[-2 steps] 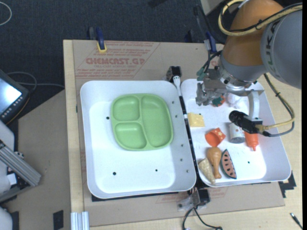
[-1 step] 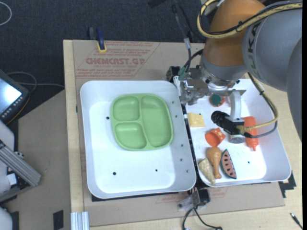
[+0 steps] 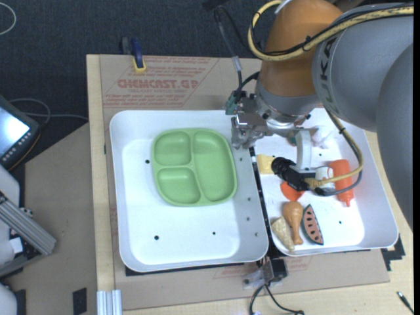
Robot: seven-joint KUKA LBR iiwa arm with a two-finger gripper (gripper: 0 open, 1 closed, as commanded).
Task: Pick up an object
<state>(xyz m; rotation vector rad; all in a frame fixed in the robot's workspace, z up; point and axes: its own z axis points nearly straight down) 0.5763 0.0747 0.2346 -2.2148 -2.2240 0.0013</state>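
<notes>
The jaws hang over the ridge where the left bin [image 3: 125, 195] and the right bin [image 3: 375, 223] meet, toward the far end of that ridge; whether they are wide or narrow cannot be told, as the wrist hides them from above; nothing is seen held.

Nearest object: a green plate [image 3: 195, 166] with three compartments, lying flat in the left bin; its far right corner is just beside the jaws, toward the view's left; its rim is low, so it probably offers a poor grip.

Second candidate: a small yellow block [image 3: 264, 165] in the right bin, just beside the ridge, near the jaws on the camera side.

Further out in the right bin: a toy drumstick [image 3: 293, 218], long axis running roughly from far to near, touching a melon slice [image 3: 314, 226] on its right; an orange carrot [image 3: 342, 178] lies near the bin's right half.

Judgement: the coming move turns on which side of the ridge the jaws descend; the right bin holds the graspable items.

Readable writing: red print on the brown desk [image 3: 98, 176] behind the bins reads "CHEMCAST" [image 3: 149, 82], followed by letters resembling "G P"; no other label is legible.
</notes>
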